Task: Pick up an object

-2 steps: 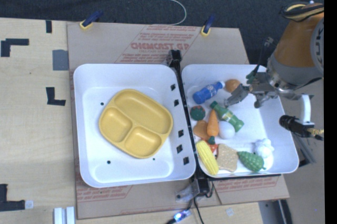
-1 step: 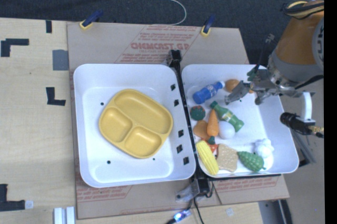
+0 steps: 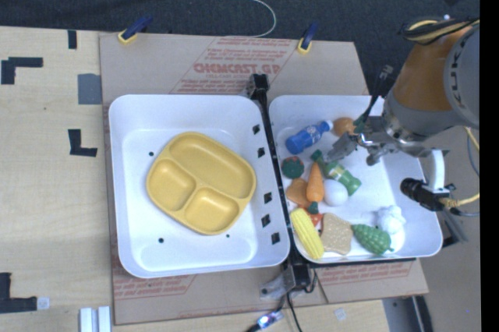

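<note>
The right bin (image 3: 413, 245) holds several toy foods. Among them are a blue bottle (image 3: 306, 137), an orange carrot (image 3: 314, 182), a green piece (image 3: 345, 179), a white egg (image 3: 336, 196), a corn cob (image 3: 306, 234), a slice of toast (image 3: 337, 234) and a green vegetable (image 3: 371, 238). My gripper (image 3: 339, 150) hangs low over the middle of this bin, just above the green piece and right of the blue bottle. Nothing shows in its grasp.
A yellow divided plate (image 3: 201, 181) lies in the left bin (image 3: 132, 245). A small orange fruit (image 3: 343, 125) sits near the right bin's back, and a white lump (image 3: 389, 220) near its front right. A black cable connector (image 3: 419, 193) sticks out at the arm's side.
</note>
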